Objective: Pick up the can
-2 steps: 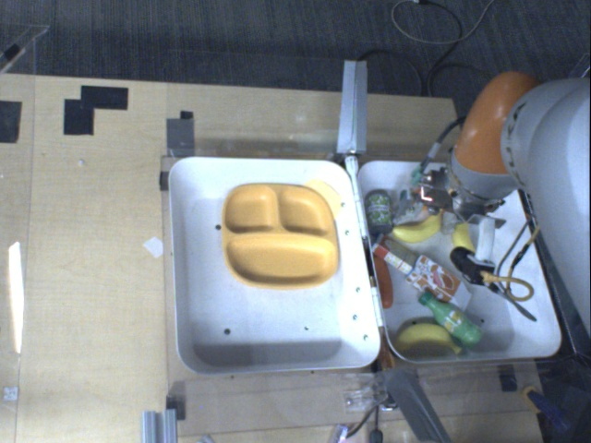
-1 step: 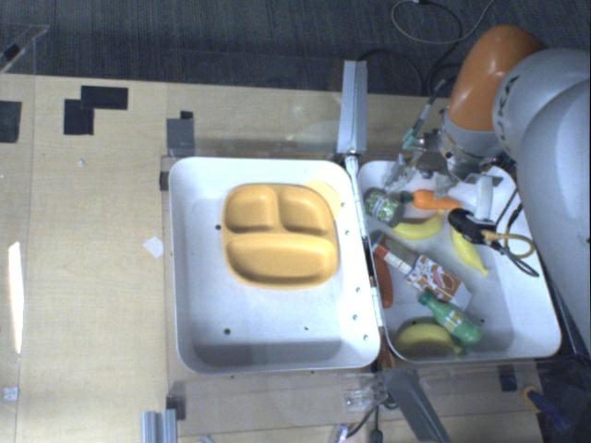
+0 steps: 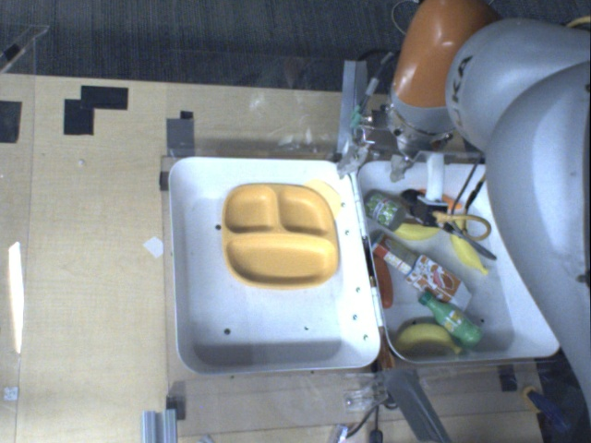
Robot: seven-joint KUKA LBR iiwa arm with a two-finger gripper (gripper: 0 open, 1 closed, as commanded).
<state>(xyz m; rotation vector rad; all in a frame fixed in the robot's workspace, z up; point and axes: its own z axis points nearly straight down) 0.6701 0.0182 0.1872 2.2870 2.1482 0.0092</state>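
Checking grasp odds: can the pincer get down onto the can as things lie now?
Probably yes. The can lies near the top of the right bin, its upper side uncovered, with the arm's wrist just above it. The banana beside it could crowd a finger.

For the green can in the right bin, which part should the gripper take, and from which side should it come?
Take the can across its round body, coming straight down from above. It seems to lie tilted near the bin's top left corner, close to the bin wall and touching the banana, so the fingers probably fit best across its narrow width.
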